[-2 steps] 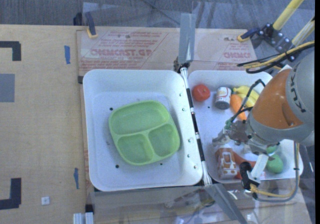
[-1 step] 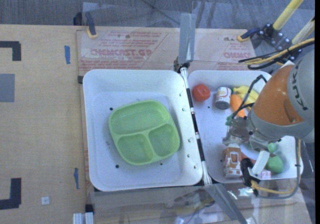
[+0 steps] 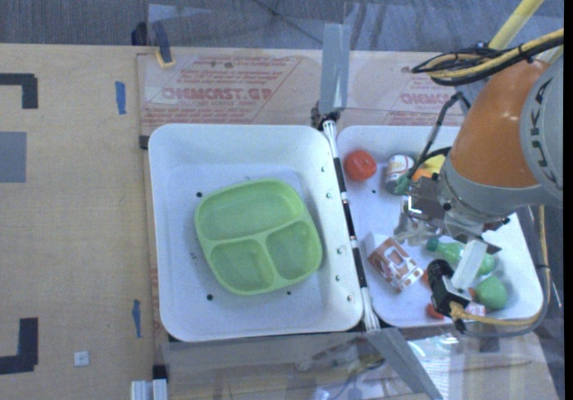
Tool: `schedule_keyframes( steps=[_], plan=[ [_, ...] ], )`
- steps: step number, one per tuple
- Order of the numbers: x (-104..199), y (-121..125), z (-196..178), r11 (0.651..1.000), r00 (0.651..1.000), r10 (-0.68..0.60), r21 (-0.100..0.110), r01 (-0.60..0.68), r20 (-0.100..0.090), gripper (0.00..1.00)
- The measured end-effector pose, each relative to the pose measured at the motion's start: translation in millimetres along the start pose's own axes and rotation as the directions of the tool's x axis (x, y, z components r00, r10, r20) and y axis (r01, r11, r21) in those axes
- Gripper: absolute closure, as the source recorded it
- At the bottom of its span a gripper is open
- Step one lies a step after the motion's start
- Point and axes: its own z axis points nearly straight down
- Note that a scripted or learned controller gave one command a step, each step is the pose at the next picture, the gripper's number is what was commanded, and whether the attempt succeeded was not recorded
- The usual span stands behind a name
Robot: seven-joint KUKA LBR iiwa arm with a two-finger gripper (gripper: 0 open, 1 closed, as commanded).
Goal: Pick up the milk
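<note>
the small white and orange milk carton (image 3: 395, 264) is lying tilted in the right white bin (image 3: 380, 304), near its left wall. the arm's gripper (image 3: 421, 230) hangs just above and right of it, can't tell its grip state. a green divided plate (image 3: 258, 235) sits in the left white bin (image 3: 175, 210).

The left bin (image 3: 170, 237) has open floor all round the green divided plate (image 3: 259, 235), widest along its far side and left edge. The right bin (image 3: 376, 143) is crowded: the arm (image 3: 506, 143) covers its right half, and the gripper (image 3: 419, 226) hangs low over the middle. A red tomato (image 3: 360, 165) and a small can (image 3: 397, 172) block the far left corner. The milk carton (image 3: 395, 264) lies near the dividing wall, with bare floor on its near side; green items (image 3: 488, 286) fill the near right corner
</note>
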Motion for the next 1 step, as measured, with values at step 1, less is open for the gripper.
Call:
schedule_keyframes(
  steps=[1],
  plan=[
    [52.6,-15.8,22.5,0.996,0.996,-0.093,0.002,0.093,0.0,1.0]
  ],
)
